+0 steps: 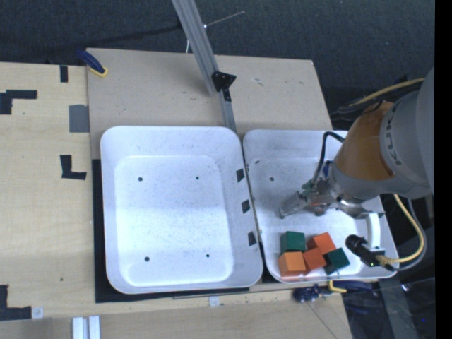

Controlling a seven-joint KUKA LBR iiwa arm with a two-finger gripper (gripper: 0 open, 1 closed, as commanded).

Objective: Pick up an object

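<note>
Gripper hangs low inside the right bin, its fingers too small and blurred to tell whether they are apart or together. Nothing shows between them. Toward the near end of that bin from the gripper lies a tight cluster of blocks: a green block, two orange blocks and a dark green block, all apart from the gripper. Beside the right bin sits the left bin.
</note>
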